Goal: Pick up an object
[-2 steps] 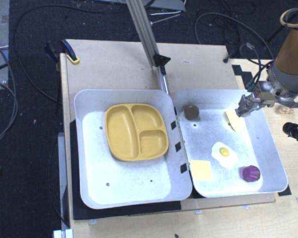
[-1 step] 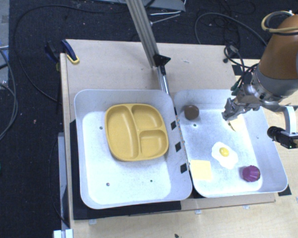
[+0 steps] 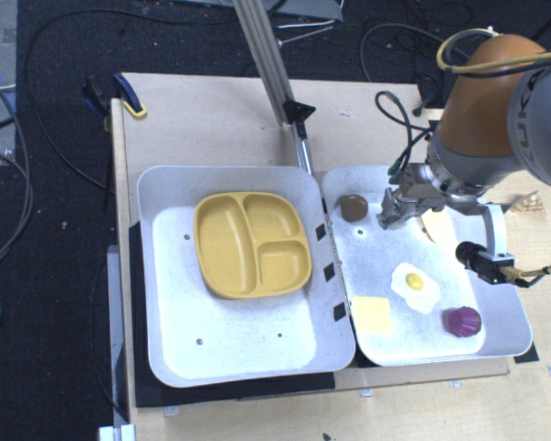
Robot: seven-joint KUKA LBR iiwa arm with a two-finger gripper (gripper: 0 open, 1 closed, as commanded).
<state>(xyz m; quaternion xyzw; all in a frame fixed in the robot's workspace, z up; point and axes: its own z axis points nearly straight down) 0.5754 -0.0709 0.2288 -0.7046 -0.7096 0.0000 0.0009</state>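
Your two-finger metal gripper (image 3: 392,211) hangs over the right white bin (image 3: 496,343), just beside the round brown puck-like piece (image 3: 354,208); whether its fingers are parted, you cannot tell from here. Below lie a glossy fried-egg toy (image 3: 415,286), a flat pale-yellow cheese square (image 3: 371,314) and a ribbed purple lump (image 3: 462,321). A smooth yellow compartment tray (image 3: 253,243) sits in the left bin (image 3: 174,338).

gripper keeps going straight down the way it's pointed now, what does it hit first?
Probably bare floor of the right bin. The gripper points down beside the brown piece, which sits just off to the view's left, apart from it. Depth is unclear from this one slanted view, so a graze isn't excluded.
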